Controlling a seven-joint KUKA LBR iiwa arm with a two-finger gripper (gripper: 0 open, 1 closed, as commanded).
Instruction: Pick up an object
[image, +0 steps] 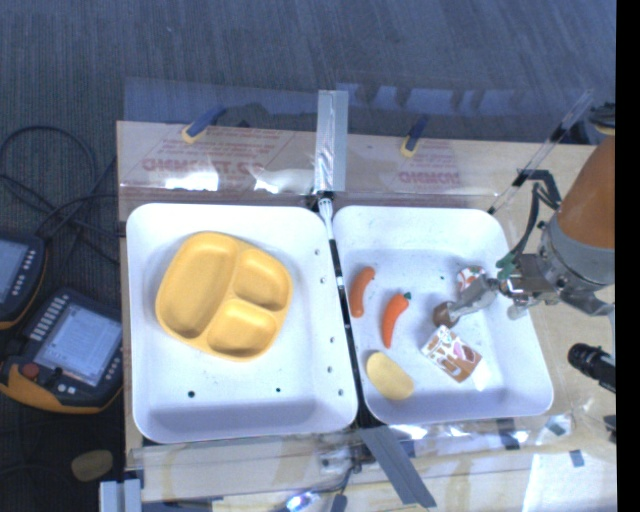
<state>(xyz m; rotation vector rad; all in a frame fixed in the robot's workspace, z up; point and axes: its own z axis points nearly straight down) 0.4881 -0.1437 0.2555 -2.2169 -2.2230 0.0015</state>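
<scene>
In the right bin (420, 235) lie an orange sausage-shaped piece (360, 290), a toy carrot (395, 316) with a green top, a pale yellow oval piece (388, 376) and a small printed packet (452, 356). My gripper (452, 308) reaches in from the right, low over the bin. Its tip is just above the packet's upper edge and to the right of the carrot. A small white and orange bit (470, 276) shows just behind the gripper. I see nothing clearly held.
The left bin (150, 400) holds a yellow divided plate (224, 294). A metal divider (331, 140) stands at the back between the bins. The arm's orange band (590, 195) is over the right bin's edge. Cables and a pendant (65, 345) lie left of the bench.
</scene>
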